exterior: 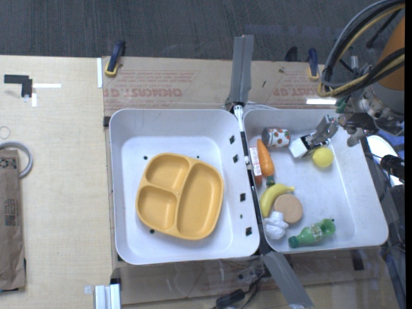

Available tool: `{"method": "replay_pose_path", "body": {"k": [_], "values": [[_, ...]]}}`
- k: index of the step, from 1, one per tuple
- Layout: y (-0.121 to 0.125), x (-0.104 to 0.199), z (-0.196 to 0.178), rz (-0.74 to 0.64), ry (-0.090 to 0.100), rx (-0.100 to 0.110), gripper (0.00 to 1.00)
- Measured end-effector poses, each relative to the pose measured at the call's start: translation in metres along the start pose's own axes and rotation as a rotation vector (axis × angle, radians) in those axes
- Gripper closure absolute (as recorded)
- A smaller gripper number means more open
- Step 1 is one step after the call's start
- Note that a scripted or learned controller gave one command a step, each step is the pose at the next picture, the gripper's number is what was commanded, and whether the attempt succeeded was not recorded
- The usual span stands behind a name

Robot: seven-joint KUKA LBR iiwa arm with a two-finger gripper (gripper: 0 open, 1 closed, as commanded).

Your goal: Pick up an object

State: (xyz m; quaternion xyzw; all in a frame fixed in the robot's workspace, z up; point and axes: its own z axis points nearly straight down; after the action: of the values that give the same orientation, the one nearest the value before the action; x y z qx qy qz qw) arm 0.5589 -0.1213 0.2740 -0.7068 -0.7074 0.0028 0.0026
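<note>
My gripper [320, 134] hangs over the back of the right bin [360, 192], coming in from the right. Its tip is close to a small white block [297, 148] and just above a yellow lemon [322, 157]; whether it touches either is unclear. To the left lie a spotted red-and-white can [277, 136] and an orange carrot [264, 158]. Nearer the front are a banana [271, 196], a tan round disc [288, 208], a white lumpy thing [275, 224] and a green bottle [313, 233] on its side.
The left bin [129, 147] holds a yellow divided plate [181, 195]. A grey bar [241, 76] runs along the divide between the bins. Black and yellow cables [351, 37] loop above the arm at the right. A brown paper bag [9, 211] lies far left on the bench.
</note>
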Motion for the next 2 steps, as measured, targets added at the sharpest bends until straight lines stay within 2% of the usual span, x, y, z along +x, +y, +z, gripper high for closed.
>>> {"method": "replay_pose_path", "body": {"k": [1,2], "values": [[-0.045,0.002,0.118,0.029,0.000,-0.004,0.00],[-0.074,0.024,0.184,-0.143,0.000,-0.004,0.00]]}}
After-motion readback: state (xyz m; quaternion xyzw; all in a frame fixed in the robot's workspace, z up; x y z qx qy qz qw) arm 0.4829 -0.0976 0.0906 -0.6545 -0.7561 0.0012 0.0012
